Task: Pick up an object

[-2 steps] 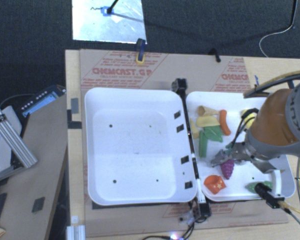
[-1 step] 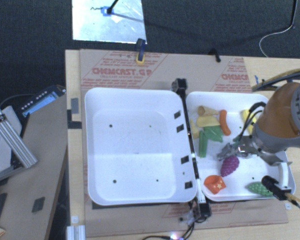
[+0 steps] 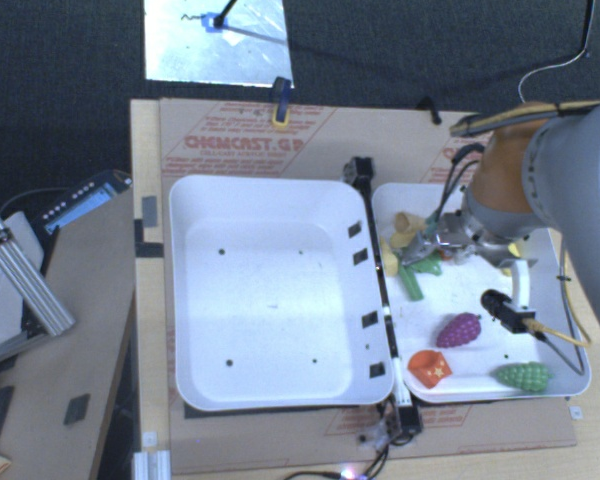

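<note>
The right bin (image 3: 570, 363) holds several small things. My gripper (image 3: 423, 252) is low over its upper left part, above a green stick-shaped piece (image 3: 411, 282). A tan piece (image 3: 406, 226) and a small yellow piece (image 3: 390, 262) lie close beside the gripper, near the wall between the bins. Toward the front lie a purple bunch of grapes (image 3: 460, 329), an orange-red piece (image 3: 429, 368) and a green bunch of grapes (image 3: 523, 375). The arm's grey body and orange band cover the bin's upper right part.
The left bin (image 3: 176, 298) stands beside the right one, with black clips (image 3: 360, 258) along the shared wall. Both bins rest on a cardboard sheet (image 3: 240, 140). A shiny square plate (image 3: 218, 28) lies on the dark floor behind.
</note>
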`<state>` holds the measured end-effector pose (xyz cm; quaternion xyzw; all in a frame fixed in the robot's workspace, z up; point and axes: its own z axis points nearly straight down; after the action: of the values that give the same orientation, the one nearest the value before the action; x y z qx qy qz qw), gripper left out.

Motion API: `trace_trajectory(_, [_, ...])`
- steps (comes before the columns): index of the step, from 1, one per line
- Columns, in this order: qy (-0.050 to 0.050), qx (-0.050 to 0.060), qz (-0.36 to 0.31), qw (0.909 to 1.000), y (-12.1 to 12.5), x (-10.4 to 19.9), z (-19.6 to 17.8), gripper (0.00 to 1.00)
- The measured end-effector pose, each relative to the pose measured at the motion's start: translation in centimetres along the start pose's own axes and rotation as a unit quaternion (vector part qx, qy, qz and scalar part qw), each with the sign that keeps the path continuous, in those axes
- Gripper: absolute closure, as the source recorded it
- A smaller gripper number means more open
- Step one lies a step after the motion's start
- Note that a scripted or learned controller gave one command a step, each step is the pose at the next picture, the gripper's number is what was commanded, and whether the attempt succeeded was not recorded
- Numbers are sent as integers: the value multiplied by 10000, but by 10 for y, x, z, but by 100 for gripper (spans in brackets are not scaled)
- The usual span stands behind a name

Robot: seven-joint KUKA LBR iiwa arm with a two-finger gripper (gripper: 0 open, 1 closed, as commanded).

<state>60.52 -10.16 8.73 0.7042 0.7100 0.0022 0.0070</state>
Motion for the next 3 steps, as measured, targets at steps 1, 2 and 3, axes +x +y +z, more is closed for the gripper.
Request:
trace_trajectory(1, [34,46,53,10000,-65,-15,0,0])
trace_trajectory(2, [36,27,3,10000,-13,14,1,0])
trace_trajectory(3, [28,46,72,10000,-75,-56,0,0])
